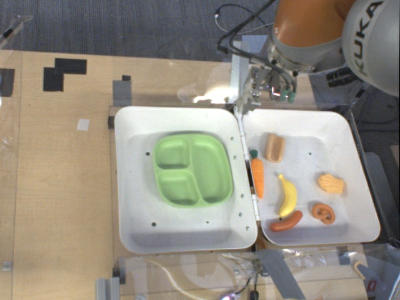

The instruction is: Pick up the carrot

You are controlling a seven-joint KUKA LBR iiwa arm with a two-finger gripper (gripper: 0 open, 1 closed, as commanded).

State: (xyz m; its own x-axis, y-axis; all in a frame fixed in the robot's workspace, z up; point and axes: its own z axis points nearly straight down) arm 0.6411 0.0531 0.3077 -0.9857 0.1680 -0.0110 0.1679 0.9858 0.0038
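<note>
Carrot (257, 177) lay against the right bin's (356, 144) left wall; you'd have pinched its thick, light, rigid middle. I couldn't tell the gripper's (270, 87) state.

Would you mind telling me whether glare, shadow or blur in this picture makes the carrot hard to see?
Camera view: the carrot is sharp and evenly lit, lying by the right bin's left wall; the strongest glare sits on the bench just behind the bins, away from it; the tool above the bins' back edge looks cluttered and slightly soft; shadows in the bins are faint.
</note>
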